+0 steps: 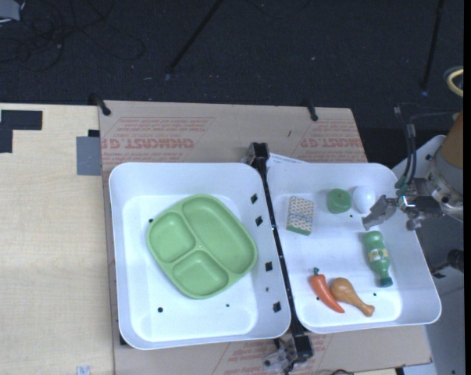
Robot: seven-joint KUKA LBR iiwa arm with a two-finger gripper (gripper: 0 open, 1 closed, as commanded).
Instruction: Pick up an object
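Nearest the camera, at about 5 o'clock in the right bin (422, 307): an orange carrot (326, 291) touching a tan drumstick (352, 296) just to its 3 o'clock. Further up, toward 1 o'clock from those two, a green bottle (377, 258) lying flat, neck pointing to 6 o'clock. In the left bin (130, 287), a green divided plate (201, 245), tilted, near its middle. Beyond that, in the right bin's far half: a small patterned box (300, 215) at 9 o'clock of a round green piece (339, 201), with a white ball (362, 198) touching that piece at its 3 o'clock. Claw (378, 213) hovering low just at 4 o'clock of the white ball and at 12 o'clock of the bottle, reaching in over the bin's right rim. Cannot tell how wide it stands, nor make out anything held. Judging by this, pick not yet made: every object resting on the bin floor, grasp and lift left to do. Nearest candidates: white ball or bottle.
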